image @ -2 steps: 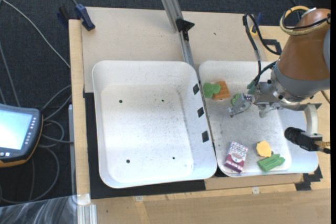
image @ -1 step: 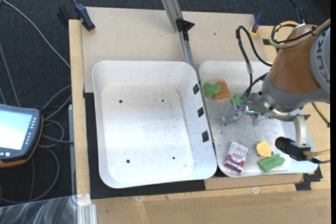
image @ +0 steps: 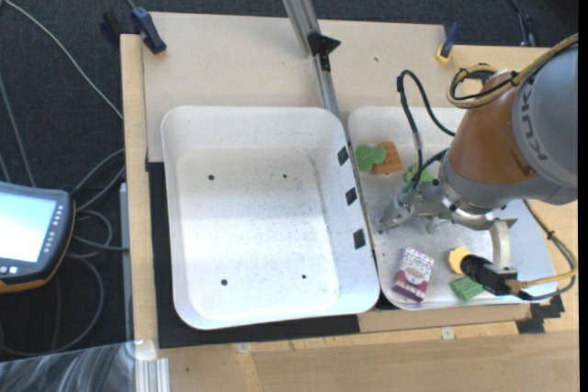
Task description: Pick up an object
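Table: the table (image: 230,60) holds two white bins side by side, the left bin (image: 248,225) and the right bin (image: 381,128).
Arm: the grey and orange arm (image: 496,151) reaches in from the right and hangs over the right bin.
Pincer: the pincer (image: 398,214) is low in the right bin, near the wall next to the left bin. It is not possible to tell if it is open or closed. Nothing can be seen held in it.
Things to pick: all are in the right bin. A green thing (image: 370,158) touches an orange block (image: 390,158) near the back. A little box (image: 413,274) lies at the front. A yellow thing (image: 457,259) and a green block (image: 467,289) lie near each other at the front right.
Closest: the pincer sits between the green and orange pair and the little box, touching neither as far as one can see.
How they feel: all look small and light. The orange block and green block look hard, so they likely will not squash. The little box looks like thin card and may bend if squeezed hard.
Where to hold: the blocks are best held on two flat sides. The little box is best held across its short sides.
Watch out: the green thing and orange block touch, so a grab there may push one away.
How far: the pick does not look done yet.
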### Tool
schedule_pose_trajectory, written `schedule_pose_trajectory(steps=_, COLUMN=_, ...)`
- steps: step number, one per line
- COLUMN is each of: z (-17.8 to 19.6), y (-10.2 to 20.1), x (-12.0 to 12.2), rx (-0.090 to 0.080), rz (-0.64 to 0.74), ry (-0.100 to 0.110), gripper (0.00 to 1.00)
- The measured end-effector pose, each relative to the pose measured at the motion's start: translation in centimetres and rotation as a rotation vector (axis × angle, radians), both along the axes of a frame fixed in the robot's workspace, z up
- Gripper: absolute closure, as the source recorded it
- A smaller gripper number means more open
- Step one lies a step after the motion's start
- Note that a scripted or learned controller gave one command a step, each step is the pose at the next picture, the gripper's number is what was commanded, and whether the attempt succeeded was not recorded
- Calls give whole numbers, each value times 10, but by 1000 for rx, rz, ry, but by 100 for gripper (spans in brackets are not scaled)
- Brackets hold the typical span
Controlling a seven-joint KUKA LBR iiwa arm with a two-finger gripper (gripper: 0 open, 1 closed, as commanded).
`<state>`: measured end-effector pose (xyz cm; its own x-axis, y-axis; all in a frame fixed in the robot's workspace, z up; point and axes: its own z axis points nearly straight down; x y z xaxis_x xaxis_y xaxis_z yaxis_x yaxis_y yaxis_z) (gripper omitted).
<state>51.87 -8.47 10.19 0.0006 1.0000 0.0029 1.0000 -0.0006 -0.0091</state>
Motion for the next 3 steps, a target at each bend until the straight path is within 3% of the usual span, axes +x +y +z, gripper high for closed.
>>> schedule_pose_trajectory(steps=1, z=14, y=0, x=2, rx=-1, rz=0, ry=-9, gripper=100)
schedule_pose_trajectory(steps=3, z=106, y=4, x=6, rx=-3, rz=2, ry=-16, gripper=100)
